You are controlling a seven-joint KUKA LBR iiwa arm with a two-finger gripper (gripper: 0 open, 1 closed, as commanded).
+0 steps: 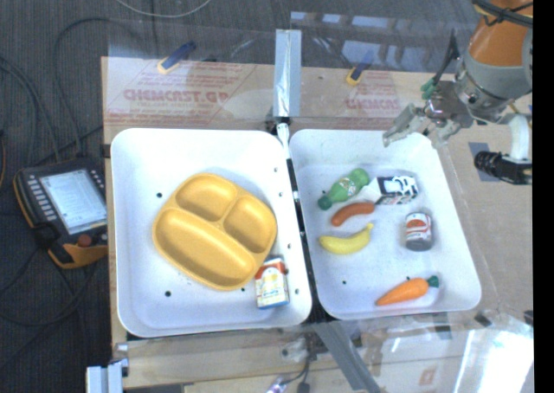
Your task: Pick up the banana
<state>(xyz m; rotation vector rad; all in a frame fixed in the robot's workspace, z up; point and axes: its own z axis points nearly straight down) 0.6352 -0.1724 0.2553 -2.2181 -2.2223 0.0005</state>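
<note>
Fingers (414, 125) look spread apart, though small in view, hovering over right white bin's (459, 248) far rim, holding nothing. Curved yellow plastic banana (346, 241) lies mid-bin, untouched; reach and grasp remain.

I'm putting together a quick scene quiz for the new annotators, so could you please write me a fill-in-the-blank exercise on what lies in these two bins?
1. The banana lies in the ____ bin as the camera sees it.
2. The yellow divided plate has ____ compartments.
3. The gripper hovers over the right bin's far rim, with ____ between its fingers.
4. In the picture, the orange thing nearest the bottom of the right bin is the ____.

Missing words: right; three; nothing; carrot
</note>
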